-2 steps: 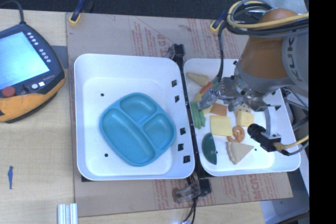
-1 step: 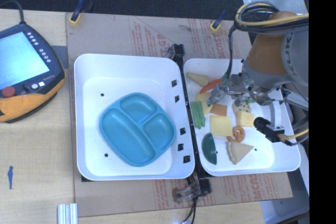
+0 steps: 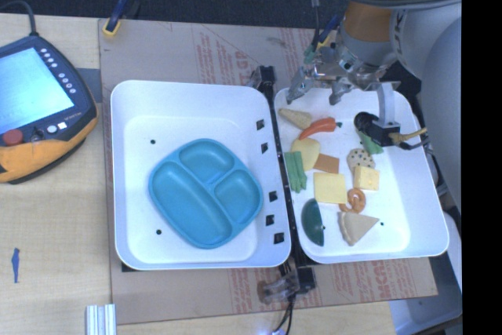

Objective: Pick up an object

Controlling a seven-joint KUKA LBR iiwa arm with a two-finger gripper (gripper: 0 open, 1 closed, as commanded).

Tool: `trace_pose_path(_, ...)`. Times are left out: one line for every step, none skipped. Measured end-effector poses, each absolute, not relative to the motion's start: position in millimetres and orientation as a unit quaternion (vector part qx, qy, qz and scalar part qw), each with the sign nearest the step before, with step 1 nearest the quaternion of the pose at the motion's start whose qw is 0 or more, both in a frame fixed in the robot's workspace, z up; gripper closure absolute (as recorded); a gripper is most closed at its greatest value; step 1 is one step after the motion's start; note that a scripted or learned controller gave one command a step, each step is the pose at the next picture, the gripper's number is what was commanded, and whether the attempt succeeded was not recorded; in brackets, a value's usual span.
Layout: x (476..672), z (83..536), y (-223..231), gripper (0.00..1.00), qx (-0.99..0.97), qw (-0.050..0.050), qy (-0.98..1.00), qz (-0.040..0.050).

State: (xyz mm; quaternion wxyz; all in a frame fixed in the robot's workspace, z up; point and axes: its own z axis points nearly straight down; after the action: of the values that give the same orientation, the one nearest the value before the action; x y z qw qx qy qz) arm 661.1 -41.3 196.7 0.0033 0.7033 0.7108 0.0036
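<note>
At the right bin's [image 3: 423,235] far edge, the two-finger gripper [image 3: 320,90] hangs spread and empty. Just below it, the small orange plastic carrot [image 3: 317,126] looks light, stiff and slippery; pinch across its middle.

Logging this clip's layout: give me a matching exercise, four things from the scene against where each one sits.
Things:
1. blue divided plate
2. red chilli
3. handheld control pendant
4. dark green piece

Places:
A. near edge of the right bin
B. on the bench, left of both bins
C. left bin
D. far part of the right bin, just below the gripper

Pairs: 1-C, 2-D, 3-B, 4-A
</note>
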Motion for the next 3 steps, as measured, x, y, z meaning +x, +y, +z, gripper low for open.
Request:
trace_pose_path(583.6,192,-76,0.00,0.707,-0.003,0.707,-0.0038)
trace_pose_path(644.3,88,-95,0.00,0.705,-0.001,0.709,-0.0030)
trace_pose_path(656.9,92,-99,0.00,0.705,0.000,0.709,-0.0007)
